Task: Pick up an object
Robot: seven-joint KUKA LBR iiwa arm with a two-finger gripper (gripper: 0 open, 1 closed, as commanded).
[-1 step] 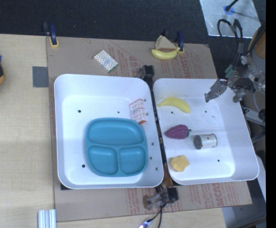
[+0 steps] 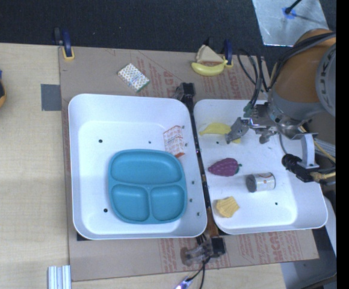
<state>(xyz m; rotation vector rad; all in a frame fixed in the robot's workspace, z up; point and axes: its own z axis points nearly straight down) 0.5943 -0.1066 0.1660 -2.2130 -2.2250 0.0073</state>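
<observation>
The left bin carries a blue divided tray and a small packet by its right wall. In the right bin lie the loose things, prob. spread so each is reachable: yellow piece at far edge, purple fruit in the middle, yellow chip at near-left corner, metal can. The hand hangs beside the yellow piece, holding nothing; fingers apart or together, I cannot tell.

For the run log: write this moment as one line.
phase: reaching | hand: over right white bin, beside flat yellow piece | purple grape bunch, small grey can: lying untouched
</observation>
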